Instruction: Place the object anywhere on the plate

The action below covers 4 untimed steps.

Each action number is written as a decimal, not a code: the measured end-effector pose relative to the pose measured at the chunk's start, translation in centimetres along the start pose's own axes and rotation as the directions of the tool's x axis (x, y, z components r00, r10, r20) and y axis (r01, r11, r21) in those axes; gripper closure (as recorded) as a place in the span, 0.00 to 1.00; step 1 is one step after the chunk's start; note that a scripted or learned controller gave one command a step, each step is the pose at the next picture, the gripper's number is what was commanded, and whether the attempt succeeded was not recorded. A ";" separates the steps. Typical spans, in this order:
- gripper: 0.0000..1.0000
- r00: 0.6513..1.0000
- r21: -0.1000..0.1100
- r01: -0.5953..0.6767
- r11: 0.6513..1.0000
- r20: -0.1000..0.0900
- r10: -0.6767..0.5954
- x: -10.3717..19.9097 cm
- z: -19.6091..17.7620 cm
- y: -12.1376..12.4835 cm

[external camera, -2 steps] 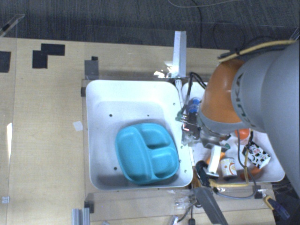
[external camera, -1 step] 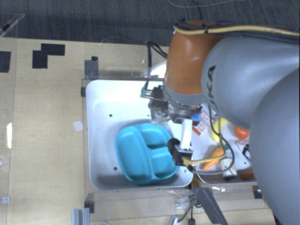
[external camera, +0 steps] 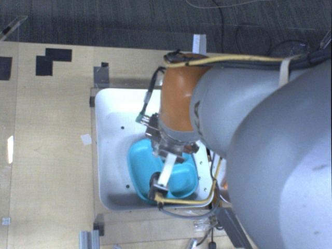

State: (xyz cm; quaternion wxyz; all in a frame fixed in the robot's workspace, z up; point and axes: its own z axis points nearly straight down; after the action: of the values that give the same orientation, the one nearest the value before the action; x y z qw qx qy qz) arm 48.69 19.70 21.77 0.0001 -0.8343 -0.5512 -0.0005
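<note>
A light blue plate [external camera: 141,166] lies in the front right part of the white bin [external camera: 111,134]. The grey arm with its orange band [external camera: 176,100] reaches down from the right and covers the plate's right half. My gripper [external camera: 174,150] hangs under the wrist, directly over the plate and close to its surface. The wrist hides whatever is under the gripper.
The bin's left and back floor is bare white with a few small holes. Metal brackets [external camera: 101,74] stand at the bin's corners. Black tape marks [external camera: 52,60] and a small white tag [external camera: 85,138] lie on the wooden bench to the left. The arm's bulk covers the right side.
</note>
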 end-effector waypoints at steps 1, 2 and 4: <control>1.00 0.987 0.000 -0.158 0.987 0.000 0.158 4.6 1.9 1.0; 0.00 0.988 0.000 -0.157 0.988 0.000 0.157 4.6 1.9 1.0; 0.00 0.996 -0.002 -0.094 0.996 -0.002 0.094 7.4 -9.5 7.5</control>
State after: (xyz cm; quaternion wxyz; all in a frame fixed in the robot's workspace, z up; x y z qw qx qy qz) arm 58.48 23.54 31.27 -0.0002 -0.8594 -0.5113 -0.0019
